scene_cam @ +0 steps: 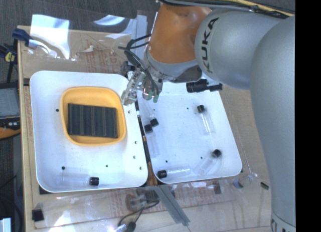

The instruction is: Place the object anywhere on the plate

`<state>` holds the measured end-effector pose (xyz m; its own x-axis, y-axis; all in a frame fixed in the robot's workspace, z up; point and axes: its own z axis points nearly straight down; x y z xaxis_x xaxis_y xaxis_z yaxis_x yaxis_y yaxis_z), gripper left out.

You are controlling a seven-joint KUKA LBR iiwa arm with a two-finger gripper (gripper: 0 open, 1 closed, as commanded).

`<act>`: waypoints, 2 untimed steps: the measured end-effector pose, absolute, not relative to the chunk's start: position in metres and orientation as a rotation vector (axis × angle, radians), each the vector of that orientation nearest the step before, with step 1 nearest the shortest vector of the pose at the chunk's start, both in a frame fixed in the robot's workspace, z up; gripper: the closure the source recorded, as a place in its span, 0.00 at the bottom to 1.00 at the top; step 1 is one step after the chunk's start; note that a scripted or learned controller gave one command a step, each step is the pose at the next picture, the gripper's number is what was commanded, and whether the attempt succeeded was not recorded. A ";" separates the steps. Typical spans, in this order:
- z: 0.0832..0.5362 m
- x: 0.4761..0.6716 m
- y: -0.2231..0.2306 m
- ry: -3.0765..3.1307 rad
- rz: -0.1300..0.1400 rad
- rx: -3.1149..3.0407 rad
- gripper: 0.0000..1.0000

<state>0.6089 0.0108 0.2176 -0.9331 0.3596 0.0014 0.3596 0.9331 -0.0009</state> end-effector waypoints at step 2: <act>0.192 0.617 -0.004 -3.138 0.000 0.038 1.00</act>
<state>0.6170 -0.0042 0.1920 -0.9997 -0.0240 0.0036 -0.0240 0.9997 -0.0003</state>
